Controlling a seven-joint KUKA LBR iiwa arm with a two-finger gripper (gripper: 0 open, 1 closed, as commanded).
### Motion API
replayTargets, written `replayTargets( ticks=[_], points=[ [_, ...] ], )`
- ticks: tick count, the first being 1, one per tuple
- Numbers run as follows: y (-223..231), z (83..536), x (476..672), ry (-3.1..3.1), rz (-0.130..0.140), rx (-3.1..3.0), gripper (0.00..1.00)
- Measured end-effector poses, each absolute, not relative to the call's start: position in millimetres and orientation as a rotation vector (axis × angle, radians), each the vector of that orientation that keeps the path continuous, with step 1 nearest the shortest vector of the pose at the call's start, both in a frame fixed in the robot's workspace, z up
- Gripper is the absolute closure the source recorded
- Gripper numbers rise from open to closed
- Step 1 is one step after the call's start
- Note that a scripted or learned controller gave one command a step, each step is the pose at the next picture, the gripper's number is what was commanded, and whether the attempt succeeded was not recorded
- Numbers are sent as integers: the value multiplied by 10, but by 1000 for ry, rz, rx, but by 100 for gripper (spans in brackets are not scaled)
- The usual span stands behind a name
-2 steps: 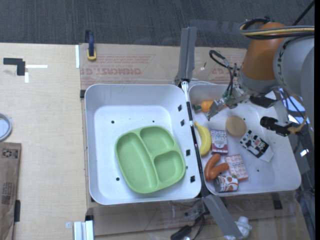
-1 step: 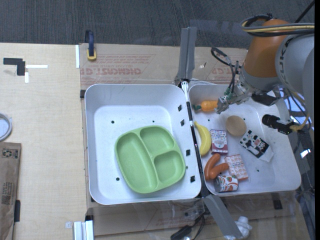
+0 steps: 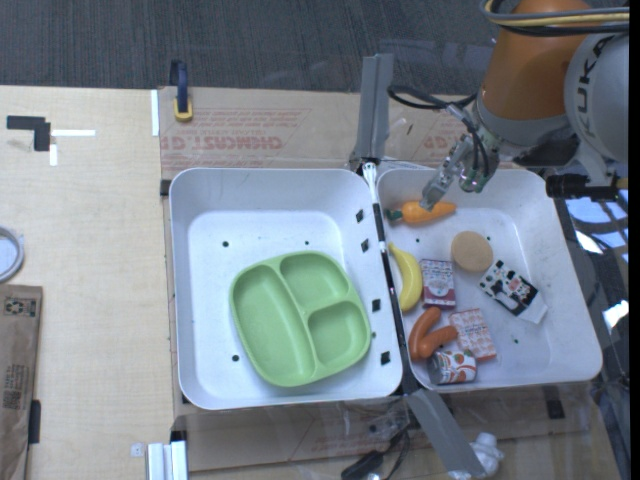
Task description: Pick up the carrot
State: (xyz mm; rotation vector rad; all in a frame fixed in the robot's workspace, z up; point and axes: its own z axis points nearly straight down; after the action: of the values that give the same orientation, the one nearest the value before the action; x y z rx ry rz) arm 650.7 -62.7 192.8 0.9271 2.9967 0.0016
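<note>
left bin (image 3: 200, 268): just a green divided plate (image 3: 300, 316), nothing to grab here
carrot (image 3: 428, 212): right bin (image 3: 560, 268), far-left corner, lying flat, long axis roughly left-right, green top pointing left
handling: looks like a light, stiff, kinda slick toy, so i'd pinch mid-body across the short width
tool (image 3: 441, 193): right on the carrot's right half; spread or pinching, can't tell

Orange carrot (image 3: 427, 212), yellow banana (image 3: 406, 276), pale green plate (image 3: 300, 317), white bins (image 3: 190, 268), black-and-white patterned packet (image 3: 509, 289).
</note>
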Motion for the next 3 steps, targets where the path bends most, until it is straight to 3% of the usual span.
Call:
replayTargets(
  ticks=[1,2,3],
  points=[
    [-628,1925,6506,2997,1,927,0],
    [-493,1922,6441,2988,1,966,0],
    [-508,2022,6452,2981,2,972,100]
  ],
)
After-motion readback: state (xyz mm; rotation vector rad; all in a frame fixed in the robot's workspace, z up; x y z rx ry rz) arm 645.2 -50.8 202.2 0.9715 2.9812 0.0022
